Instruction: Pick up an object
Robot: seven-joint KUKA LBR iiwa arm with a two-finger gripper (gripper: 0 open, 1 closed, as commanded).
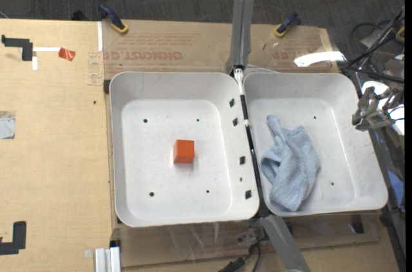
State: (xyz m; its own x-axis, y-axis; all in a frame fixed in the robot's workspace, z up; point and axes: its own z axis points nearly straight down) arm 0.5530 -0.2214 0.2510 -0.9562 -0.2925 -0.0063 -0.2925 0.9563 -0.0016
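Nothing has been picked up yet, as far as I can judge: both candidate objects lie loose in the bins. My metal two-finger claw (pixel 368 111) hangs at the right rim of the right shallow white plastic bin (pixel 347 155), well apart from either object, and I hold nothing. I cannot tell how my claw is set; it is too small and cluttered to read. The whole reach, descent and grasp are left.

A small orange-red cube (pixel 184 151) sits flat near the middle of the left shallow white plastic bin (pixel 129 136), edges crisp, nothing touching it. A crumpled pale blue cloth (pixel 291 163) lies in the right bin's left half, bunched and folded, running from the centre toward the near wall.
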